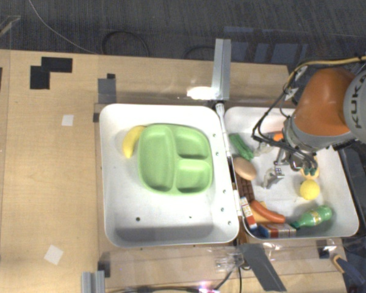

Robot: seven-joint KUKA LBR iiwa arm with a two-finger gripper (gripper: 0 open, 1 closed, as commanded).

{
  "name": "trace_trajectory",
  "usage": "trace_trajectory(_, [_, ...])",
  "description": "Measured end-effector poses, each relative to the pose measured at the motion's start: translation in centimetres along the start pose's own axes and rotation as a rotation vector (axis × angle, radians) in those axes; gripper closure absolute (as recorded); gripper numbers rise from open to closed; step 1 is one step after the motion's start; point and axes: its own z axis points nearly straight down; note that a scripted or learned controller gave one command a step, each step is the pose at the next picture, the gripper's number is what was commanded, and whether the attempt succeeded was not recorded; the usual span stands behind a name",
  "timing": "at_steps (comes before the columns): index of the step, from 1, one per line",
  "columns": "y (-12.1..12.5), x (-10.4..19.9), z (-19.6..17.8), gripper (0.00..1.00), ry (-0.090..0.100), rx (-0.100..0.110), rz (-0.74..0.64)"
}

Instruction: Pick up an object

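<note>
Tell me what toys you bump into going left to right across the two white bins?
Yellow banana → green divided plate in the left bin → green pepper-like toy → gripper → yellow lemon, in the right bin.

hand (pixel 285 168) above right bin (pixel 349 212)
</note>
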Motion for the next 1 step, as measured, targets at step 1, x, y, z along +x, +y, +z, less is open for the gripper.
trace_trajectory(1, [2.93, 0.22, -0.04, 0.00, 0.001, 0.002, -0.053])
